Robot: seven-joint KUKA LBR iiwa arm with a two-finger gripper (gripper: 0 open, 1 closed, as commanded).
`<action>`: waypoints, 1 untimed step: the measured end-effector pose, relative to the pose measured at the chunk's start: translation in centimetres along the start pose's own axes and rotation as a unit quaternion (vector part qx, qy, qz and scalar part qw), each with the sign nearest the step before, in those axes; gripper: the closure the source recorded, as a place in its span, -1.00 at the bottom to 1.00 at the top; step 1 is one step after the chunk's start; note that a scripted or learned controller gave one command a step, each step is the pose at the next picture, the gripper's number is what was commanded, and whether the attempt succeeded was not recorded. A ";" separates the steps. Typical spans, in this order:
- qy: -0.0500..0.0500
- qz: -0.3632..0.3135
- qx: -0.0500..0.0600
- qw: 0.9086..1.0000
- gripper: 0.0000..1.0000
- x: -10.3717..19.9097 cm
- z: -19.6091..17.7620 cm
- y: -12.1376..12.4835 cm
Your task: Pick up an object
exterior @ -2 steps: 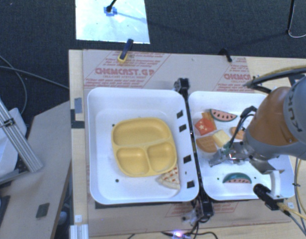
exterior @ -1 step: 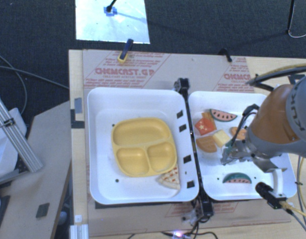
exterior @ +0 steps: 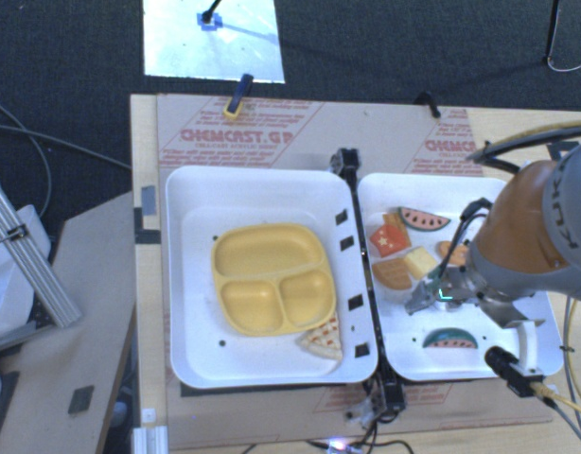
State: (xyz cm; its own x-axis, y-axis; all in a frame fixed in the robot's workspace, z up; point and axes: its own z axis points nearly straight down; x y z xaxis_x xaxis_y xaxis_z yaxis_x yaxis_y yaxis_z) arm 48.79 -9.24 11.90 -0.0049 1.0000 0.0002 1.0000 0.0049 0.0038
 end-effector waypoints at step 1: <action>0.000 0.000 0.000 1.000 -1.00 0.3 0.9 3.8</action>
State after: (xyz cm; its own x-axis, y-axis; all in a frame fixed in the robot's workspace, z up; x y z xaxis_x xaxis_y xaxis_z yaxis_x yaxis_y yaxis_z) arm 52.61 -8.95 10.99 -0.0058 1.0000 -0.0005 1.0000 0.0058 0.0036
